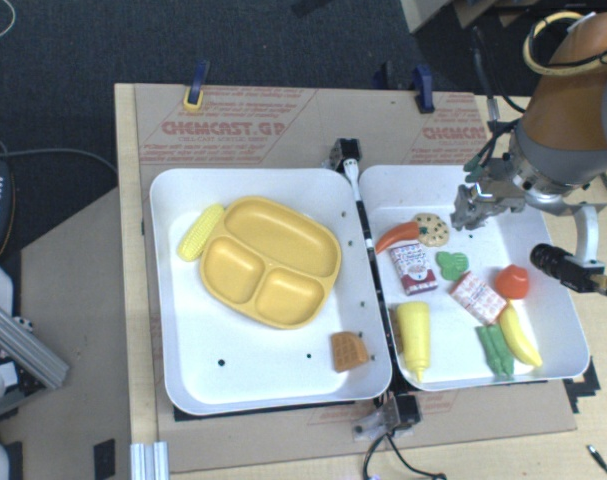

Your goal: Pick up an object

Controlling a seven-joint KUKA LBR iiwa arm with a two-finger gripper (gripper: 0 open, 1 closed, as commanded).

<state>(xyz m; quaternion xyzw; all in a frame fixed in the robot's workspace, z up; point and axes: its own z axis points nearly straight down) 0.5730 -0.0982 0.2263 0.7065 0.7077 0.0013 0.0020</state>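
White left bin (173, 268) holds a yellow corn cob (200, 232) at its upper left, leaning against the rim of a yellow three-compartment plate (271, 260) that sits tilted across the bin's middle. Brown cracker-like square (349, 351) lies alone near the bin's lower right corner, apart from the plate. Black divider strip (365, 253) runs between the bins. White right bin (573, 338) is crowded: orange carrot (397, 235) at upper left, touching a chocolate-chip cookie (431, 230) on its right; red-and-white packet (413, 267) just below them; yellow bottle-shaped item (414, 333) near the bin's front left, lying lengthwise. Green broccoli-like piece (451, 263) sits beside the packet, then a pink-and-white wrapped block (478, 297), a red tomato (513, 282) touching its right side, a green bean pod (496, 349) and a yellow banana (521, 336) side by side at the front. Gripper (470, 211) hangs over the right bin's upper part, just right of the cookie, nothing seen between its fingers; gap between them unclear, cannot tell wide or narrow. Grey arm (568, 118) with orange band comes in from the right. Cardboard sheet (283, 118) lies under both bins.
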